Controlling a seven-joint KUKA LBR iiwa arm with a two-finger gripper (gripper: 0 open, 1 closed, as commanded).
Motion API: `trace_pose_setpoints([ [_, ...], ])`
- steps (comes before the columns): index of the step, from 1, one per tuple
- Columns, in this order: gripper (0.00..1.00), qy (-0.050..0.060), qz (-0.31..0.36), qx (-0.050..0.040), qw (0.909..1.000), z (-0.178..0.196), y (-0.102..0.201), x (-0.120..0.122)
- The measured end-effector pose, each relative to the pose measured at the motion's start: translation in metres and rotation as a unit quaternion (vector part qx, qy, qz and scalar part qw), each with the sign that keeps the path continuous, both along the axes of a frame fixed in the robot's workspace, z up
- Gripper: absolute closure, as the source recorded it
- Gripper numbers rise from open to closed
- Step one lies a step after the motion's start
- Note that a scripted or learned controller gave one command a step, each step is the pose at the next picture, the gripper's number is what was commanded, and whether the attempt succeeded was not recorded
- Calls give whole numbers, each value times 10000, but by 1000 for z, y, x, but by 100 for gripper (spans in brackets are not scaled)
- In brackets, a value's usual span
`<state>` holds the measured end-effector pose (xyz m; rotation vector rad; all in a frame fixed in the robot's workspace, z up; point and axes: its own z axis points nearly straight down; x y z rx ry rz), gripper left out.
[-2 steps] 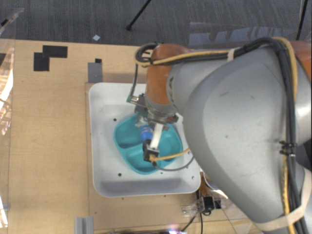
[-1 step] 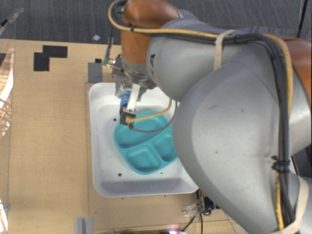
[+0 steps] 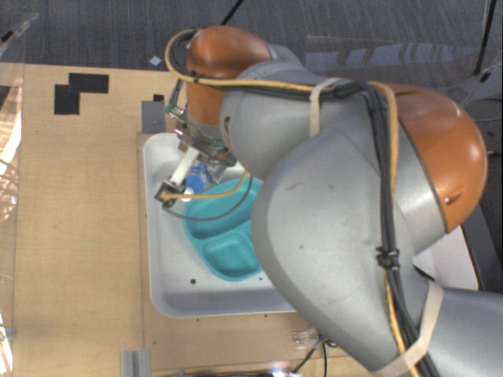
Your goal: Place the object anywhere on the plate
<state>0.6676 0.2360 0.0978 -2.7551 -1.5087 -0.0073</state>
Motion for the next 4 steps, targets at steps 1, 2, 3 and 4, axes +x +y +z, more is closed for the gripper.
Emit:
trace_pose_setpoints([
  [1,100,10,-1062,30,9943,-8,2,2],
  [2,100,-32,-1583,62,9874,-7,3,0],
  [3,100,-79,-2720,84,9622,-6,3,-28],
  [4,100,14,-3882,26,9216,12,-1,-12],
])
